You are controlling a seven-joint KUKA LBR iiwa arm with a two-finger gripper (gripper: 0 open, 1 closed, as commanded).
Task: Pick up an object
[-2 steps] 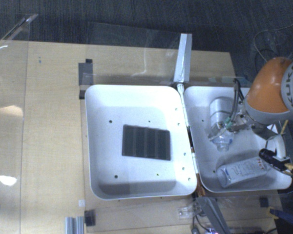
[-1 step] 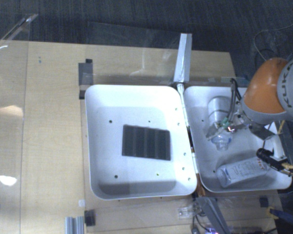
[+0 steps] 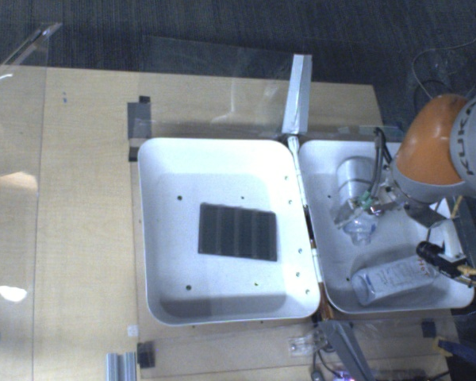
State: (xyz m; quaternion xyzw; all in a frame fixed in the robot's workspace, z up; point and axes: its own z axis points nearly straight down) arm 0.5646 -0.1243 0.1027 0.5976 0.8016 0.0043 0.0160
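Observation:
My gripper (image 3: 360,207) hangs low in the right bin (image 3: 327,288), below the silver wrist cylinder (image 3: 351,178) and the orange band (image 3: 427,151). Directly under its tip lies a small clear crumpled plastic item (image 3: 359,228); whether they touch is hard to judge. A grey foil packet (image 3: 393,280) lies flat near that bin's front edge. In the left bin (image 3: 163,181) a dark ribbed rectangular pad (image 3: 238,232) rests flat at the middle.
A metal post (image 3: 297,94) rises behind the seam between the bins. Cables and a black connector (image 3: 436,256) sit at the right bin's right rim. The wooden bench (image 3: 71,236) spreads out to the left.

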